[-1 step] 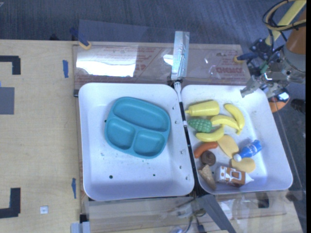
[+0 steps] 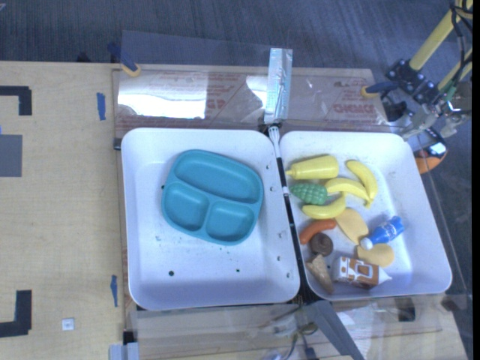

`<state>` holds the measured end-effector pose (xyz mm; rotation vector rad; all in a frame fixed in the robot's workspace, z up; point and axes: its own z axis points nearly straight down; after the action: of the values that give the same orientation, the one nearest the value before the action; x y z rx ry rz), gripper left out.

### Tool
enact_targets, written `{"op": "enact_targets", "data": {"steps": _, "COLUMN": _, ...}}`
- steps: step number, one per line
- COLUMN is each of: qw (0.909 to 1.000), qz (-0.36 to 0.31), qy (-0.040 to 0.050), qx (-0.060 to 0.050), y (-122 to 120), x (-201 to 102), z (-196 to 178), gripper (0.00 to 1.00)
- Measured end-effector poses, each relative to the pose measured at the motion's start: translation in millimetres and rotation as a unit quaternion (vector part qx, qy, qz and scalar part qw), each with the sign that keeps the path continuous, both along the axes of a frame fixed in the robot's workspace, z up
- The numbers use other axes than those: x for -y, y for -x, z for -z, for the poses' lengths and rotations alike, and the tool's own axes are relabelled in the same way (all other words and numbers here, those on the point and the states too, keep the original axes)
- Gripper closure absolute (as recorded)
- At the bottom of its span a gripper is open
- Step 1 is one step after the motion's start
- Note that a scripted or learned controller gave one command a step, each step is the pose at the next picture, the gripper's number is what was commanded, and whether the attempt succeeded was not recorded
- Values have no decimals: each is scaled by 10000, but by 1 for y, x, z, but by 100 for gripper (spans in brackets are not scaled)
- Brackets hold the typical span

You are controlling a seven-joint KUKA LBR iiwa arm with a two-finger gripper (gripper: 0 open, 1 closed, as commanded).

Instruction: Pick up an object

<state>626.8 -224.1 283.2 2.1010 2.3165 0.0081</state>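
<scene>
The right bin [image 2: 427,223] holds a heap of toy foods. A yellow corn cob [image 2: 313,168] and a green vegetable [image 2: 311,194] lie by its left wall. Two bananas [image 2: 362,178] [image 2: 330,207] curve across the middle. Below them are an orange wedge [image 2: 351,223], a blue and white bottle [image 2: 384,231], a red sausage [image 2: 311,231], a brown doughnut [image 2: 322,243] and a small carton [image 2: 355,271]. My gripper [image 2: 421,128] hangs over the bin's far right corner, above and apart from all the toys, with nothing seen in it.
A blue divided plate [image 2: 212,196] lies in the left bin [image 2: 142,268]. A ridge [image 2: 279,193] separates the two bins. Yellow cables [image 2: 435,40] and black fittings [image 2: 409,77] of the arm crowd the upper right. Clear plastic sheeting [image 2: 195,96] lies behind the bins.
</scene>
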Motion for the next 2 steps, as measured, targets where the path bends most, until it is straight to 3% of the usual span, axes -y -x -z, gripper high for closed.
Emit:
{"op": "enact_targets", "data": {"steps": 1, "qw": 9997, "qz": -207, "qy": -43, "qx": -105, "y": -17, "x": -59, "z": 103, "gripper": 0}}
{"op": "enact_targets", "data": {"steps": 2, "qw": 9968, "qz": -801, "qy": -9, "qx": -37, "y": -9, "x": -27, "z": 195, "gripper": 0}}
